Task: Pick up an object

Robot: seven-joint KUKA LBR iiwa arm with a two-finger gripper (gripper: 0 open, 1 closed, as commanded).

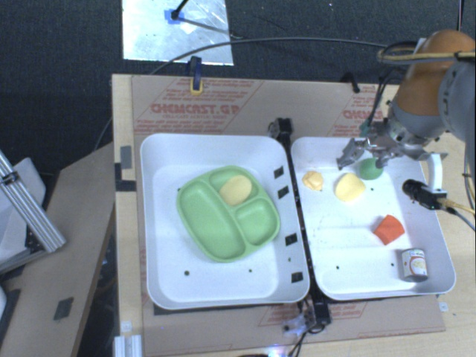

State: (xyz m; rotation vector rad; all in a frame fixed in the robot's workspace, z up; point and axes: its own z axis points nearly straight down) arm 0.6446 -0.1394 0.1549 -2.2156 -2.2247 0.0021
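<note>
Tool (362, 157) poised over the far end of the right bin (446, 274), fingers spread apart with nothing between them.

Just beneath and beside it sits a small green object (370, 169), partly hidden by the fingers, with a pale yellow rounded piece (350, 189) just in front and a smaller yellow-orange piece (313, 180) nearer the divider. An orange-red block (389, 229) and a little can (413, 265) lie farther forward, well apart from the tool. The green object looks like light toy food, probably smooth, hard plastic that could slip or roll, so a grip across its widest middle seems safest. The left bin (160, 274) holds a green divided plate (223, 233) with a yellow item (236, 190) in its far compartment.
</note>
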